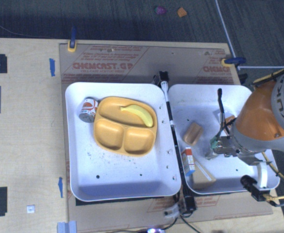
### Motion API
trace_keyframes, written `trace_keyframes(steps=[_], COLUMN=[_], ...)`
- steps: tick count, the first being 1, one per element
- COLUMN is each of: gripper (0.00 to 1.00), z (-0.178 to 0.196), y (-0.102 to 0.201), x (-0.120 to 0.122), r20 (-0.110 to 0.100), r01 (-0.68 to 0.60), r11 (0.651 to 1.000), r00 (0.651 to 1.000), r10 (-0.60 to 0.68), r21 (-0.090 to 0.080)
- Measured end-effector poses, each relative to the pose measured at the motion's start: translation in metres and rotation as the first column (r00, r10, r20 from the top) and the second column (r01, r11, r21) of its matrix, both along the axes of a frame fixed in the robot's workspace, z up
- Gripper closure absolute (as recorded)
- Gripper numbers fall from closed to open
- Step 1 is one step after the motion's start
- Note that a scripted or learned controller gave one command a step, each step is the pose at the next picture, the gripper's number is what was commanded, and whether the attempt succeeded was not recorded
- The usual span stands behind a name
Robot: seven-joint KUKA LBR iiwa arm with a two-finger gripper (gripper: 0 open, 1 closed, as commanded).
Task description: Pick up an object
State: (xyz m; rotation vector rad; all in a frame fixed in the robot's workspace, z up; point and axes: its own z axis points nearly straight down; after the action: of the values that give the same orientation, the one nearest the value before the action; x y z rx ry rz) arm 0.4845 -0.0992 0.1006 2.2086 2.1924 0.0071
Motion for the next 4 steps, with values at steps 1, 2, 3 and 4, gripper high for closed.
trace_keyframes(steps=[1, 2, 3, 4], gripper=[0.00, 0.00, 1.00, 0.00], z=[0.000, -0.011, 0.000, 0.000], y=[0.000, 0.005, 0.001, 0.001], x=[0.000, -0.003, 0.000, 0.000], r20=[0.000, -0.014, -0.001, -0.001], r01=[0.000, -0.004, 0.000, 0.000], r11=[1.000, 1.000, 1.000, 1.000], r00=[1.000, 1.000, 1.000, 1.000], r10=[0.000, 0.005, 0.000, 0.000], r21=[0.000, 0.013, 0.000, 0.001])
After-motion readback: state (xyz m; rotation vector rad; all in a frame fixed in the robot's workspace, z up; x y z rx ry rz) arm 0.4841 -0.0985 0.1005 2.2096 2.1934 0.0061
